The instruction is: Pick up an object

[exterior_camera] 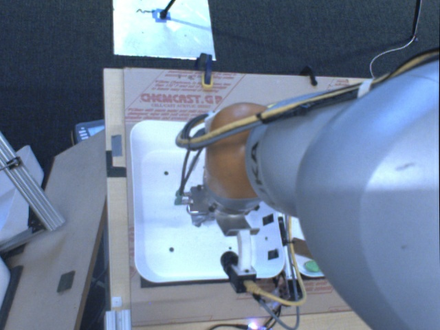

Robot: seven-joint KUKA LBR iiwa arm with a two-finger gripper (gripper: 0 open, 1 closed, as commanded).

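A: White plastic first: one shallow bin (148, 205) shows clearly on the left of the bench (115, 253), with a few small dark spots on its floor. How many bins can be counted?

B: One in full. Any second bin to its right is covered by the arm (357, 184), so its contents cannot be told. A small green object (311, 267) peeks out at the arm's lower edge, near the bench's front; what it is cannot be told.

A: And in the left bin?

B: No loose object is seen on its bare floor. The arm's orange band (230, 153) hangs over the bin's right half, with one bundle of cables (196, 133) looping beside it.

A: The end effector?

B: The white wrist block (258, 249) sits over the bin's front right corner, and the end effector's fingers are hidden under it, so whether it is open, closed or gripping anything cannot be told.

A: Above the bin?

B: One brown sheet (179, 95) with red print, held by one yellow clip (206, 81).
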